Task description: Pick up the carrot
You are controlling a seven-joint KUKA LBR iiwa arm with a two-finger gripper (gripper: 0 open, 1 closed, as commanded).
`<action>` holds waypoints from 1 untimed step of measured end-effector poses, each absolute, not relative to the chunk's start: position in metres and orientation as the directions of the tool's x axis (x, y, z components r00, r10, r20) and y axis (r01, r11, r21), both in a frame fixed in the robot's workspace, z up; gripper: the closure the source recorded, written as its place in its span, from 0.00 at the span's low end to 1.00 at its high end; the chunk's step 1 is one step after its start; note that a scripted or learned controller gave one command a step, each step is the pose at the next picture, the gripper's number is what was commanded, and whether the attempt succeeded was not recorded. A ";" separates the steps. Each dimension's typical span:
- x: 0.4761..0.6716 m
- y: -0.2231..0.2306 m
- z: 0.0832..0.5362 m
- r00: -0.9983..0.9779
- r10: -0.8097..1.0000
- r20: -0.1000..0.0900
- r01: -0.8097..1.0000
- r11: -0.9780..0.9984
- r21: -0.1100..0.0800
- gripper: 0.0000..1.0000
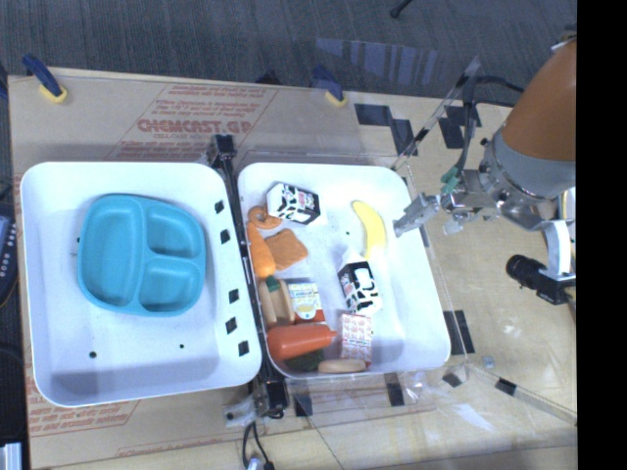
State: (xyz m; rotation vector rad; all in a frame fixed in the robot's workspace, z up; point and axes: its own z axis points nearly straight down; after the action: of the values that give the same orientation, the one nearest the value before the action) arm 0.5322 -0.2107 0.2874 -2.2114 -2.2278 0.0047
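Note:
The carrot is a slim orange piece lying lengthwise along the left wall of the right bin, beside a tan slice of bread. My gripper hangs over the right rim of that bin, at the end of the grey arm with the orange band. It is well to the right of the carrot, with the banana between them. Nothing shows in its grasp.
The right bin also holds two black-and-white cartons, a juice box, a red-orange sausage and a patterned packet. The left bin holds a blue divided plate.

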 end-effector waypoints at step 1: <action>0.577 -0.169 0.245 0.176 0.984 0.000 0.984 -0.176 -0.007 0.00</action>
State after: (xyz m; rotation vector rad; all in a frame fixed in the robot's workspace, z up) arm 0.5766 -0.1695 0.2449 -2.4048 -2.0129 0.0069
